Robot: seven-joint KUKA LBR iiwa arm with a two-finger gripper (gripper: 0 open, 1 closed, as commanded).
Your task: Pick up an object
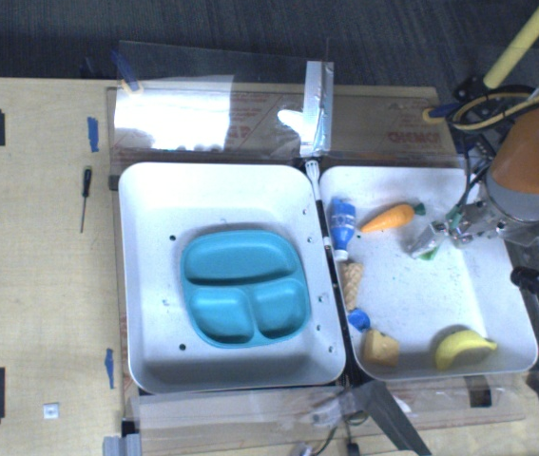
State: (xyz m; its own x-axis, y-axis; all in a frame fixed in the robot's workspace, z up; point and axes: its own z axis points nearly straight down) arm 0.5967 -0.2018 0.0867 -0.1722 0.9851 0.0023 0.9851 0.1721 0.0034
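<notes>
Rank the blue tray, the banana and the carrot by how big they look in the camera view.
1. Blue tray, by far the largest.
2. Banana.
3. Carrot.
The banana and the carrot look close in size, so their order is unsure.

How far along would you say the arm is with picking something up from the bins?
Early. Nothing looks lifted: the carrot, the banana and the blue bottle all lie on the right bin. The gripper is low in that bin, beside the carrot. A secure grasp and the lift remain.
</notes>
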